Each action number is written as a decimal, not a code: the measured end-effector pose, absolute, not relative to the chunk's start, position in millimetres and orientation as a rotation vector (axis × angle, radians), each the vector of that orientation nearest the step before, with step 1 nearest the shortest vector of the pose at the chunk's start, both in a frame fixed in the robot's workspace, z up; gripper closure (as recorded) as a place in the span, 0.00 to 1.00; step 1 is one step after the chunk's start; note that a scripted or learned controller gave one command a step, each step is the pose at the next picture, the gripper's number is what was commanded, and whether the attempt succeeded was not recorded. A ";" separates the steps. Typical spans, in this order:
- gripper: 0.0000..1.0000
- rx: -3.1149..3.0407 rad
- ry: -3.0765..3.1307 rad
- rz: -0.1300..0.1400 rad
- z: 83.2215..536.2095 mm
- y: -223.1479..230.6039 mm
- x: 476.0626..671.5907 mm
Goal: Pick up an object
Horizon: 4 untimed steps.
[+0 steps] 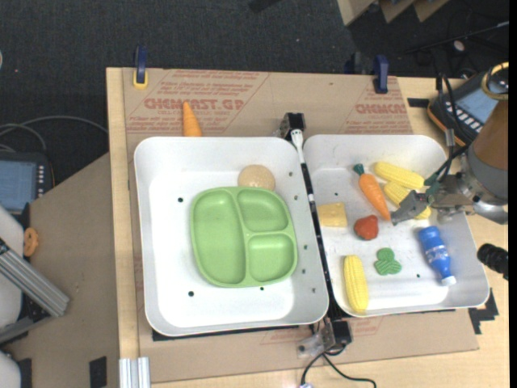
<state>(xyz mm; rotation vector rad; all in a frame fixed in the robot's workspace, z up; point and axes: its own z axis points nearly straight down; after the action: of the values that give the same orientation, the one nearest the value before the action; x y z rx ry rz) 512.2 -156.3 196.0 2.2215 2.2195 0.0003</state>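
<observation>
My gripper (pixel 410 206) is in the right bin (pixel 460 293), near its right side, and looks open with nothing between its fingers. It sits just right of an orange carrot (pixel 373 194) and over the lower edge of two yellow corn cobs (pixel 399 175). A blue bottle (pixel 435 254) lies just below it. Further left are a red tomato (pixel 367 228), a yellow cheese block (pixel 332 215), a green broccoli piece (pixel 388 262) and another corn cob (pixel 355 283).
The left bin (pixel 161 289) holds a green divided plate (pixel 241 235) and a beige round item (pixel 256 177) behind it. An orange carrot-like piece (pixel 191 120) lies on the cardboard beyond the left bin. A black clamp (pixel 292 124) sits between the bins' far corners.
</observation>
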 end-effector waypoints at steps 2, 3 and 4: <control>1.00 2.222 2.218 0.000 102.8 -144.9 503.3; 1.00 2.204 2.221 0.014 177.2 -117.3 591.5; 0.00 2.220 2.222 0.000 171.8 -119.6 585.8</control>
<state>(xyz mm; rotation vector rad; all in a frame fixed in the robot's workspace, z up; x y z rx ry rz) 585.8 -119.6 171.8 2.2195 2.2223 -0.0005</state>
